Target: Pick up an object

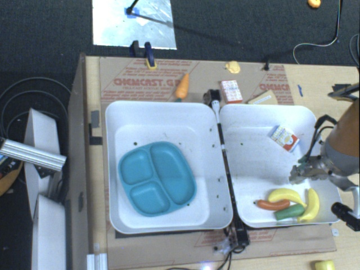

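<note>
The two-finger gripper (301,173) is seen low over the right shallow white bin (253,122), just above two yellow plastic bananas (297,198), an orange sausage-shaped toy (273,205) and a green plastic vegetable (289,211). A small white carton (283,138) lies farther back. Whether anything is gripped cannot be told. A blue divided plate (156,177) is held in the left white bin (135,117).

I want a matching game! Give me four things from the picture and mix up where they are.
Things:
1. blue divided plate
2. bananas
3. carrot
4. small white and orange carton

Places:
A. on the cardboard behind the left bin
B. near the back of the right bin
C. in the left bin
D. at the front edge of the right bin

Pairs: 1-C, 2-D, 3-A, 4-B
</note>
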Tool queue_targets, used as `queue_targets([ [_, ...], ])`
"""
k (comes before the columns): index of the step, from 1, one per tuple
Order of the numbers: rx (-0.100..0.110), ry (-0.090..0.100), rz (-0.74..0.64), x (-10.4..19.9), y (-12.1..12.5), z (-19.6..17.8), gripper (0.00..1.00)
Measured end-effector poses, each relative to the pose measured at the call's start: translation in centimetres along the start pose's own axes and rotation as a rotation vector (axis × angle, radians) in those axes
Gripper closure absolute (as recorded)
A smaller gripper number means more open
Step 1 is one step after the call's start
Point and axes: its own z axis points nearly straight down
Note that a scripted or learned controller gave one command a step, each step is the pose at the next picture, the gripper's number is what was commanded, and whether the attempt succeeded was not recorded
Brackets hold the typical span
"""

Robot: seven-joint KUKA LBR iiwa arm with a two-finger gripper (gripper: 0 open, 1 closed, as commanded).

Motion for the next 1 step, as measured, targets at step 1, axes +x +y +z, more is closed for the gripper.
queue_targets([
  [1,-0.011,-0.001,-0.008,4.24,11.56,3.55,1.00],
])
